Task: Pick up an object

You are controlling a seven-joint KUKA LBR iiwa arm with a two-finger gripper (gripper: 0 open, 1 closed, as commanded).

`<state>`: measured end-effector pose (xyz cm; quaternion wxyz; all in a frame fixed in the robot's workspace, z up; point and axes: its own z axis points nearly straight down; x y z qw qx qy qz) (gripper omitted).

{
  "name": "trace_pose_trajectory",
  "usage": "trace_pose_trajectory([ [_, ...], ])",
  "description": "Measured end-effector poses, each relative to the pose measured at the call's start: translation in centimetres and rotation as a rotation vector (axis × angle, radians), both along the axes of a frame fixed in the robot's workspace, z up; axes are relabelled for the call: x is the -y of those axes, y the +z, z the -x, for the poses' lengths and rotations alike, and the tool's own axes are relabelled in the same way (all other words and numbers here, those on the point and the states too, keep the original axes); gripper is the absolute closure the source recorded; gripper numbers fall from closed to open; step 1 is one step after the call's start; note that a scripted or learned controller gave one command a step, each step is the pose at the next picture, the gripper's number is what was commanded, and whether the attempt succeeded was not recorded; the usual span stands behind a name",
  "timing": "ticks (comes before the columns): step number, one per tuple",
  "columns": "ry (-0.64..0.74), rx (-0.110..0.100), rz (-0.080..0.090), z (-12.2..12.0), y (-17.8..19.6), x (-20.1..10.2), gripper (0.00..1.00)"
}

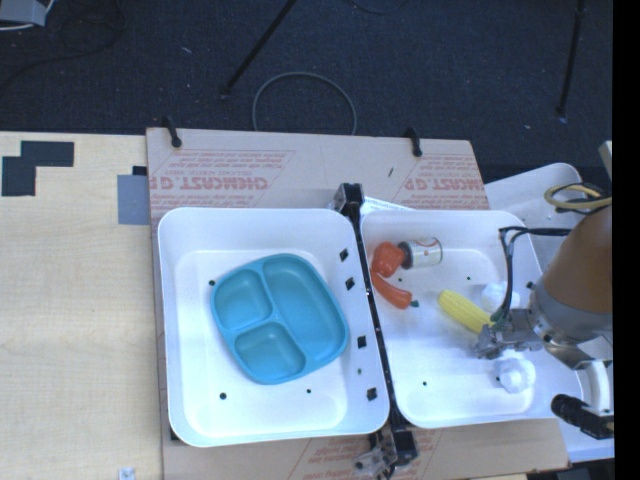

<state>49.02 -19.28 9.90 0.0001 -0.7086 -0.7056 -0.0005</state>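
Gripper (492, 342) sits low in the right bin (440, 408), its tip touching the near end of a yellow corn toy (462, 309) — whether it is grabbing the toy is too hard to see. An orange toy (389, 271) and a small silver cup (424, 253) lie nearby. A blue plate (278, 316) rests in the left bin (190, 388).
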Motion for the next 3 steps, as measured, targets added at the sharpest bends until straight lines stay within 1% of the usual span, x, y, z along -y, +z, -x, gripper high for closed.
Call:
trace_pose_trajectory([
  [1, 0.005, 0.001, 0.001, -0.6, 6.0, -0.4, 1.0],
  [2, 0.004, 0.0, 0.001, -0.7, 11.1, -0.3, 1.0],
  [3, 0.008, -0.004, -0.002, -0.3, 10.7, -5.2, 1.0],
])
